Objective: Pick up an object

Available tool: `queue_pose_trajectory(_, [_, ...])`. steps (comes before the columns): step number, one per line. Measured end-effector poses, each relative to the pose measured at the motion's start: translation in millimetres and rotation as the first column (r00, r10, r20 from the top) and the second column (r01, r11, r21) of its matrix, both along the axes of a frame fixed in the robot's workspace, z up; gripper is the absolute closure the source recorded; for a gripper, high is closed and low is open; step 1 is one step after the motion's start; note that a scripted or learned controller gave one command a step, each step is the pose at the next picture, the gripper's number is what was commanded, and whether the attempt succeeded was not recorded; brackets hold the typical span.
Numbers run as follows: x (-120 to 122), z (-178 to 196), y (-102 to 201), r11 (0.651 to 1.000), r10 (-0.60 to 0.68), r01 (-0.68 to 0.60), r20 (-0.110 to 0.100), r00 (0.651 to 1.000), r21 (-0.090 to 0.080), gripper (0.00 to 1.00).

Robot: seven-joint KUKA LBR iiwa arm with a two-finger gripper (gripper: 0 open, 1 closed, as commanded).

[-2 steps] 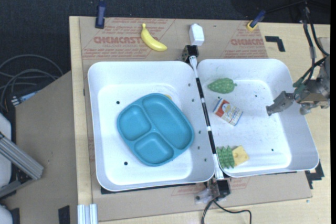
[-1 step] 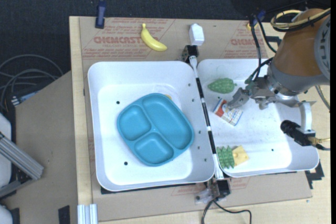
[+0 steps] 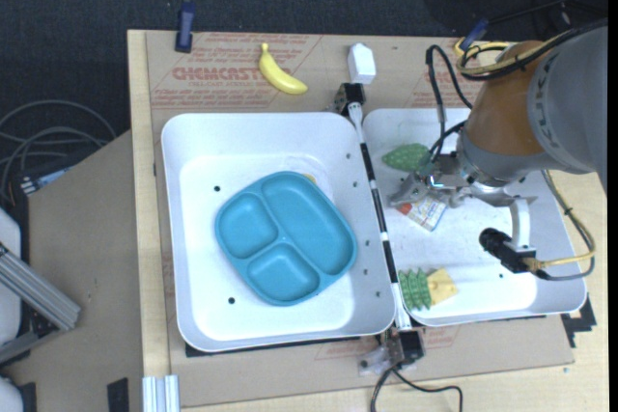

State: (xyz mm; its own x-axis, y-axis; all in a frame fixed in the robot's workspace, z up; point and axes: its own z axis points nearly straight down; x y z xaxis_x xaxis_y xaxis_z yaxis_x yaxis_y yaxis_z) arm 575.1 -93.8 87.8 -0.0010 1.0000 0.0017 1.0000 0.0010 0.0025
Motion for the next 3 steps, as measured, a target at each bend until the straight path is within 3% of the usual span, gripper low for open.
queue_pose_trajectory(1, [17, 0, -2, 1.0, -0.001, 0.001, 0.003, 1.0, -0.002, 0.0])
queue_pose_trajectory(2, [18, 11, -2, 1.0, -0.001, 0.001, 0.009, 1.0, -0.003, 1.0])
queue_pose_trajectory(3, [18, 11, -2, 1.0, -0.001, 0.001, 0.008, 1.0, -0.003, 0.0])
